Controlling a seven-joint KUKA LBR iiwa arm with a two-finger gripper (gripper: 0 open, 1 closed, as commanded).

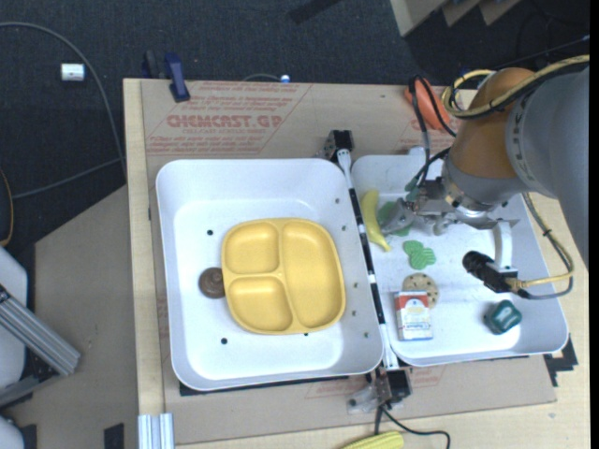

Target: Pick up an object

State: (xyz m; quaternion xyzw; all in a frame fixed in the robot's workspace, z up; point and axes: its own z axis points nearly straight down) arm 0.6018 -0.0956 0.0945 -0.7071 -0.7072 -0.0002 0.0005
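The tool (404,211) hangs over the banana (372,220) by the right bin's (547,330) left wall; its opening I cannot tell. Centre on the banana, clear of the wall.

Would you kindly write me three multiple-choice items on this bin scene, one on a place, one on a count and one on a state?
1. Where does the yellow divided plate lie?
A. In the left bin
B. In the right bin
C. On the carpet

2. How many compartments does the plate have?
A. Two
B. Three
C. Five

3. How does the small red and white box stand toward the gripper?
A. Lifted by it
B. Lying on the right bin's floor, apart from it
C. Resting on the plate

Answers:
1 A: the plate sits on the left bin floor.
2 B: ridges split it into three wells.
3 B: the box rests in the right bin, nearer the front wall than the gripper.
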